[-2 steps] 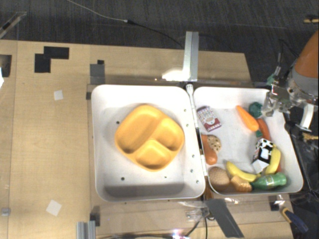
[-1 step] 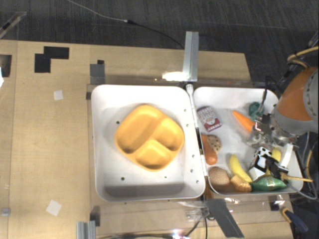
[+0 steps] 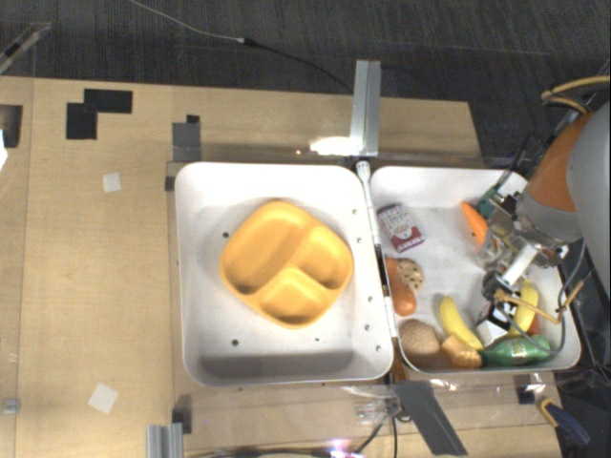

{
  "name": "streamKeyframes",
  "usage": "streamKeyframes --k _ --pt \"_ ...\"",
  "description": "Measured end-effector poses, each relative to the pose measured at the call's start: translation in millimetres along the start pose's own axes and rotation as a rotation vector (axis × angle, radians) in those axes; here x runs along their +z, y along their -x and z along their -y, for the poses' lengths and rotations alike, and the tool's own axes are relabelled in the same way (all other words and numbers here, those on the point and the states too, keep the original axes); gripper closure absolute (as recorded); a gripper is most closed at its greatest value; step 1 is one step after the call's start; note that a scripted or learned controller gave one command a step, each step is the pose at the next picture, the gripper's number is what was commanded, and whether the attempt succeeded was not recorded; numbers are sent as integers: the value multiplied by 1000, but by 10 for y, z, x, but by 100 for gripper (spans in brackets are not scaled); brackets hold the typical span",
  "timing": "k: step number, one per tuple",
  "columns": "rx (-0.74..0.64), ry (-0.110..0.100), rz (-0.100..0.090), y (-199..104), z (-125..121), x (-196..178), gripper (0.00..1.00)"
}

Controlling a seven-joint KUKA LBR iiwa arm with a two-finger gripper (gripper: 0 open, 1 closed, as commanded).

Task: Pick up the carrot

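The carrot (image 3: 474, 222) is a short orange piece lying near the back right of the right bin (image 3: 439, 184). My gripper (image 3: 498, 253) hangs over the right side of that bin, just right of and slightly nearer than the carrot. The carrot's orange body shows whole beside the gripper, not visibly inside it. The grey arm with its orange band (image 3: 552, 177) reaches in from the right and hides the bin's far right corner.
The right bin also holds a red-and-white packet (image 3: 398, 227), a cookie (image 3: 410, 274), a sausage (image 3: 404, 297), a potato (image 3: 418, 336), a banana (image 3: 457, 322) and a green vegetable (image 3: 516, 351). A yellow divided plate (image 3: 286, 260) fills the left bin (image 3: 205, 351).
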State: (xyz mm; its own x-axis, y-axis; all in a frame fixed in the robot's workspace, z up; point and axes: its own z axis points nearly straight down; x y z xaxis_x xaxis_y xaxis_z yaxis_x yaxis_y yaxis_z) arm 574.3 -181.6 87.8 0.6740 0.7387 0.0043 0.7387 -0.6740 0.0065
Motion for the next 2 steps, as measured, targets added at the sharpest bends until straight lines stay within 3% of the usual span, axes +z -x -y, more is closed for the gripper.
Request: streamKeyframes --k 1,2 --pt "-2 -5 -1 -14 18 9 0" --pt "-15 -3 -8 -64 11 -123 100"
